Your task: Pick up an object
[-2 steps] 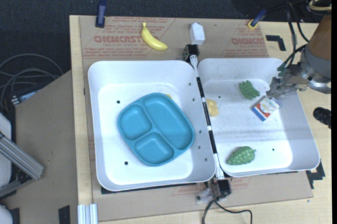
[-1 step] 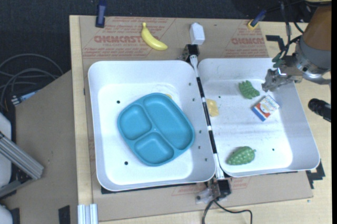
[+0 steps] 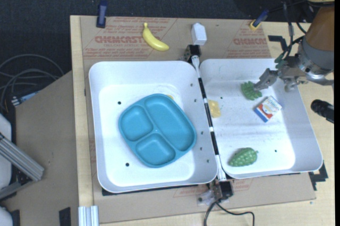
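My gripper (image 3: 277,83) hangs over the far right part of the right bin (image 3: 303,158), its two fingers spread apart and open, with only bin floor showing between them. One finger (image 3: 265,80) ends right beside a leafy green toy (image 3: 249,90); I cannot tell if they touch. A small red, white and blue box (image 3: 267,108) lies just in front of the gripper. A bumpy green fruit (image 3: 243,157) rests near the bin's front edge. A pale yellow piece (image 3: 213,108) sits against the bin's left wall.
The left bin (image 3: 103,86) holds a blue divided plate (image 3: 156,130). A yellow banana (image 3: 154,39) lies on the bench behind the bins. A white clip (image 3: 199,33) and black clamp (image 3: 192,52) sit where the bins meet.
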